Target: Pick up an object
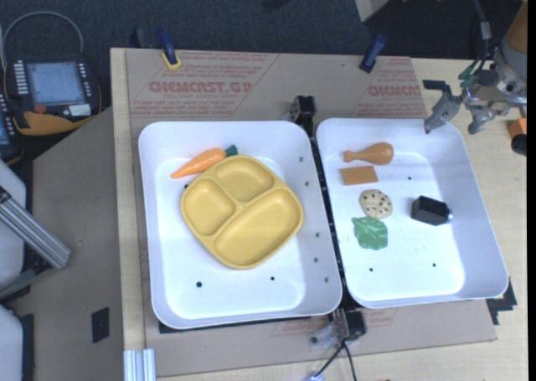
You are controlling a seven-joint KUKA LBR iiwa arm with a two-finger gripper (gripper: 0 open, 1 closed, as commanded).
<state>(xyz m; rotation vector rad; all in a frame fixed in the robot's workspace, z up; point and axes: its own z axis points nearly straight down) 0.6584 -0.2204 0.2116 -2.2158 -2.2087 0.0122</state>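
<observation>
You are seeing the gripper (pixel 456 115) hovering at about 1 o'clock over the right bin (pixel 477 262), above its far rim — fingers spread, pinching nothing. The pickable items are lying well apart from it, toward the bin's 9 o'clock side: drumstick (pixel 369 153), brown cracker (pixel 358 175), cookie (pixel 376 203), green leaf (pixel 371 233). A black block (pixel 430 210) is sitting alone near the bin's centre — nothing is standing between it and the gripper. In the left bin (pixel 159 229), a carrot (pixel 198 162) is touching the yellow divided plate (pixel 242 211) at its 11 o'clock.
</observation>
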